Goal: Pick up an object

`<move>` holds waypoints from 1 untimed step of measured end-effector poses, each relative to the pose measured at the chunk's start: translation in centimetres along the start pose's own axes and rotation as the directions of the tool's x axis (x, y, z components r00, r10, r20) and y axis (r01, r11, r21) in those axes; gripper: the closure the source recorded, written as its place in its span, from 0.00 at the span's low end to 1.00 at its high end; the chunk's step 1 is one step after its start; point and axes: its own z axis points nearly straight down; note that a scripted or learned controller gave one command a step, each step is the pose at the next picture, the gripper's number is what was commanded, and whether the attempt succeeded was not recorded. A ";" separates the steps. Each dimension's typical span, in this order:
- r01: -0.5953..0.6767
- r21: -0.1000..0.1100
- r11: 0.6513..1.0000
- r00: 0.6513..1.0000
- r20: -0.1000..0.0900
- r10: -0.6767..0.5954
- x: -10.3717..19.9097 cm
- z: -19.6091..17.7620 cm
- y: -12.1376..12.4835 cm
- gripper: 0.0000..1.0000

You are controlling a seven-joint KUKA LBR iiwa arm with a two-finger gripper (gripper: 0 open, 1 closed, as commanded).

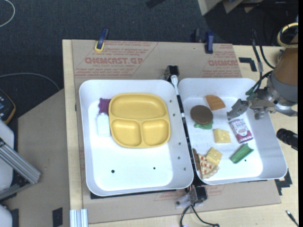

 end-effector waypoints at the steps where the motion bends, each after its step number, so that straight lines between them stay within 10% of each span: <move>1: 0.000 0.006 1.000 1.000 -0.003 0.000 0.5 5.0 -0.9 0.00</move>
